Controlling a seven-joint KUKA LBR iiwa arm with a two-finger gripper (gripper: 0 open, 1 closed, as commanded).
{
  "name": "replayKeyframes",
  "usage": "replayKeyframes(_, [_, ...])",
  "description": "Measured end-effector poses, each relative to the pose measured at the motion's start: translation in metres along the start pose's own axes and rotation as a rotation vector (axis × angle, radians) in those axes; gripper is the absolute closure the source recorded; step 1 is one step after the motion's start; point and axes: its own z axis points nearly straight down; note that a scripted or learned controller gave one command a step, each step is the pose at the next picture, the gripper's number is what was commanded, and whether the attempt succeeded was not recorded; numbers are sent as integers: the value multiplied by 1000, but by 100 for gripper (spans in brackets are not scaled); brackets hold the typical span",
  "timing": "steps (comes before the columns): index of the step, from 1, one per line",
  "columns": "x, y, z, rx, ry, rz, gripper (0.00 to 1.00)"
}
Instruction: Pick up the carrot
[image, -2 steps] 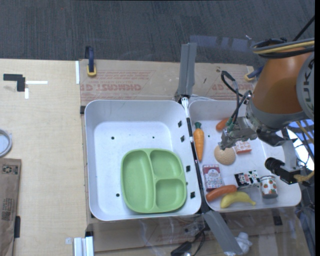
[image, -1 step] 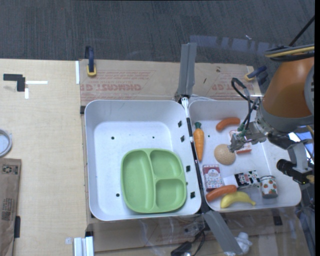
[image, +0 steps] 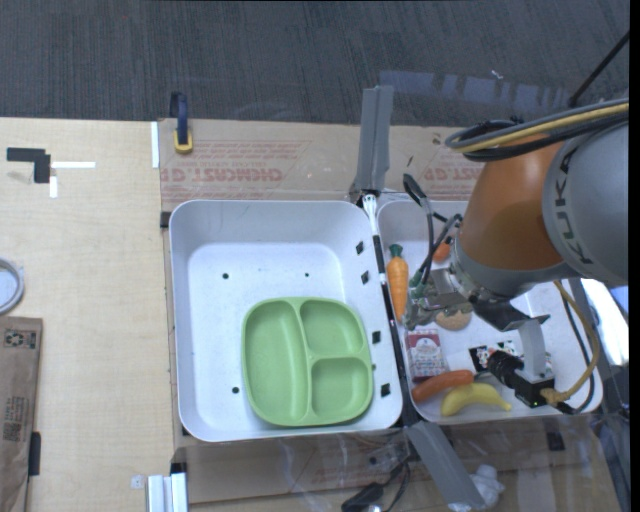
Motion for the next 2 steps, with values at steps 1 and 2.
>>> replayKeyframes(1, [60,-15,-24,-1,-1,-152,100])
replayKeyframes(2, [12,-21,-51,-4,-3,-214,100])
